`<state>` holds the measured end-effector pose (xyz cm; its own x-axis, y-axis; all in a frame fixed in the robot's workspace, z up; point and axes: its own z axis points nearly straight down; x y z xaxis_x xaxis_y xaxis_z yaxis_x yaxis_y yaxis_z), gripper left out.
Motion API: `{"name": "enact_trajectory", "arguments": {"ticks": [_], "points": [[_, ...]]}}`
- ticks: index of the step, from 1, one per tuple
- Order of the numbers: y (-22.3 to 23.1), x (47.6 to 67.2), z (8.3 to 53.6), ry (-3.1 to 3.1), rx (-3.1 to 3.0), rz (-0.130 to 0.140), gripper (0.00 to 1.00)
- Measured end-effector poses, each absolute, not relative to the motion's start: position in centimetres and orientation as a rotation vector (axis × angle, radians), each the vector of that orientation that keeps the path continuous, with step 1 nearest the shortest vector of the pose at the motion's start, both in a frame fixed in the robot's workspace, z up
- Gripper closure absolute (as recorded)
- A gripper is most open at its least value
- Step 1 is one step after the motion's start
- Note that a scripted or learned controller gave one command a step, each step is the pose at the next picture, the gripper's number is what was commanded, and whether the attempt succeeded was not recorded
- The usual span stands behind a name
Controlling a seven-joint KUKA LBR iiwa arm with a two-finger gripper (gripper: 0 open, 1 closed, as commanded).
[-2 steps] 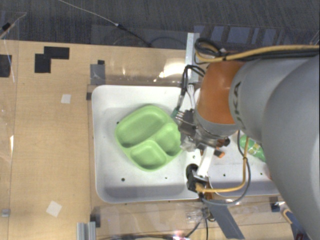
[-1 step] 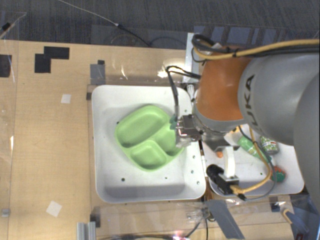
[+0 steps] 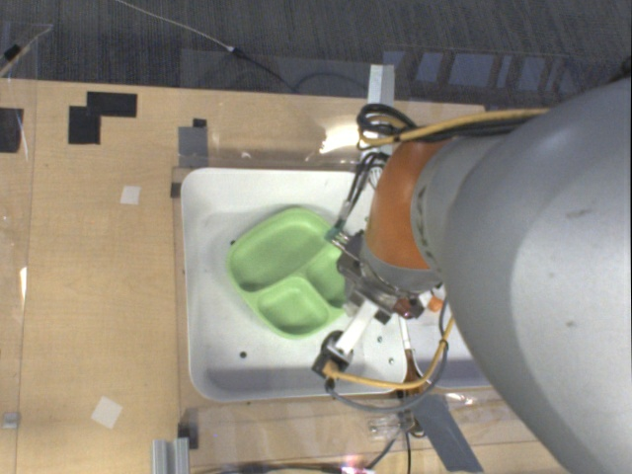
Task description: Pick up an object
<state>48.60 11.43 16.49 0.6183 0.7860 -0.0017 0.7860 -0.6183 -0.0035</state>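
Observation:
A light green divided dish (image 3: 281, 270) with two compartments lies in the middle of the left white bin (image 3: 207, 294), tilted so its divider runs at a slant. My arm, grey with an orange band, hangs over the dish's right edge, and the wrist covers that edge. The gripper sits under the wrist, hidden from this view.
The arm's large grey body covers the right half of the view, including the second bin. Wooden bench surface with black marker patches lies to the left of the bin. A metal post stands at the bin's far edge (image 3: 381, 85). Yellow cable loops near the bin's front rim.

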Motion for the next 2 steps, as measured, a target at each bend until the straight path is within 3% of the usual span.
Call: {"name": "enact_trajectory", "arguments": {"ticks": [1,2], "points": [[17.0,48.7,19.6,-1.23,-2.889,-0.002,1.0],[10.3,48.7,18.4,-1.908,-2.496,-0.001,1.0]]}}
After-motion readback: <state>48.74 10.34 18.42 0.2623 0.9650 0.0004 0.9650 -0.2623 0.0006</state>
